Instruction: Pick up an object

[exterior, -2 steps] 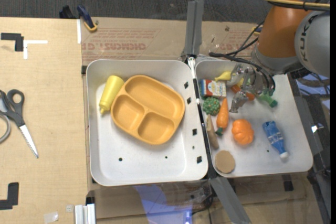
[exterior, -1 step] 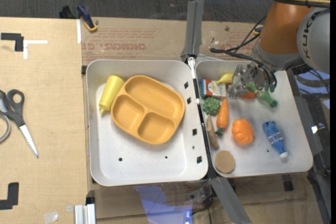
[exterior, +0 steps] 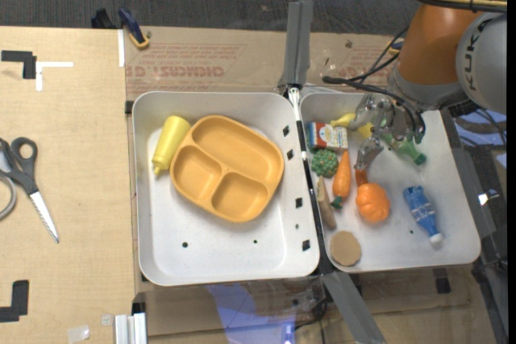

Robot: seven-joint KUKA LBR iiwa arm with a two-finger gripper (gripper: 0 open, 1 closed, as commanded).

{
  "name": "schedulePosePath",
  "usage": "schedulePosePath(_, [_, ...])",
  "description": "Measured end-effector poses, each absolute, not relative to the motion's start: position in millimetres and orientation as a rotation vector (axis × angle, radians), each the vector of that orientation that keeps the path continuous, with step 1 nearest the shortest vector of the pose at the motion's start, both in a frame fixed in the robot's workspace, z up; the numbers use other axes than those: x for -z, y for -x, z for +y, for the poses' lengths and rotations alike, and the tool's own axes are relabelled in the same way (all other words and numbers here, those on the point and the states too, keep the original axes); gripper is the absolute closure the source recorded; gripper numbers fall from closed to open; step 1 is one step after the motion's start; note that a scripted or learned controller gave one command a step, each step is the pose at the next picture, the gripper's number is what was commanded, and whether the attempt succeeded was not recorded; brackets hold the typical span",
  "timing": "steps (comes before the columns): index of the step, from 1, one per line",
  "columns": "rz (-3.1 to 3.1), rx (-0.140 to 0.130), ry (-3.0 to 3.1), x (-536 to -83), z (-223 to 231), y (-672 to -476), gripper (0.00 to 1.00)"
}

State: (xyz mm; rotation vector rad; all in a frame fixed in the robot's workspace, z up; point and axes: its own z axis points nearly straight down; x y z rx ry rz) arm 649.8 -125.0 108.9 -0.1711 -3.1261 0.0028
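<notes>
My gripper (exterior: 371, 151) hangs low over the back middle of the right bin (exterior: 451, 250), under the orange wrist. Just below and left of it stands a carrot (exterior: 343, 175), with an orange fruit (exterior: 372, 202) in front. A green toy (exterior: 411, 151) pokes out at the gripper's right side, and a yellow piece (exterior: 345, 120) lies to its left. A small carton (exterior: 329, 136) and a broccoli floret (exterior: 325, 163) sit by the bin's left wall. A blue bottle (exterior: 422, 212) lies to the right. Nothing can be seen held in the gripper.
The left bin (exterior: 161, 254) holds a yellow divided plate (exterior: 228, 167) and a yellow squeeze bottle (exterior: 168, 142). A brown disc (exterior: 346, 247) and a wooden stick (exterior: 326, 207) lie at the right bin's front left. Scissors (exterior: 24, 181) rest on the bench at far left.
</notes>
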Motion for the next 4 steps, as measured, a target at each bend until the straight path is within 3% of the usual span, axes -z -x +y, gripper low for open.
schedulePosePath(1, [-3.110, -0.001, 0.459, -92.4, -100.6, -568.3, 0.00])
schedulePosePath(2, [-3.114, -0.002, 0.456, -102.2, -100.4, -569.6, 1.00])
schedulePosePath(3, [-3.114, -0.002, 0.457, -102.2, -100.4, -569.5, 0.00])
schedulePosePath(4, [-3.119, -0.004, 0.455, -112.1, -100.6, -570.7, 1.00])
